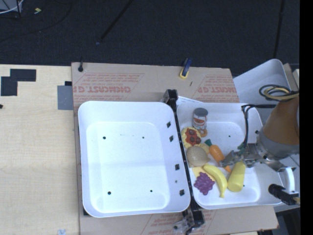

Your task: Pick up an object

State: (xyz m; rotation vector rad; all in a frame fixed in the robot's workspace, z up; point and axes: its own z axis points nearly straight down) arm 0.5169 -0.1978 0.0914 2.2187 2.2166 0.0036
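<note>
One arm [281, 126] reaches low into the right bin [230, 131] — pincer [234, 159] state unclear.

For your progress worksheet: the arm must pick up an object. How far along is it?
Done: the gripper is down in the right bin, among the toy food beside the carrot and yellow bottle. In hand: nothing visibly. Left: grasping and lifting one item.

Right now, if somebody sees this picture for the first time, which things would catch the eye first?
The bright cluster of toy food in the right white bin: a curved yellow banana, a purple bunch of grapes, an orange carrot and a small red-labelled can behind them. Next, the grey arm's hand low over that pile, beside a pale yellow bottle.
</note>
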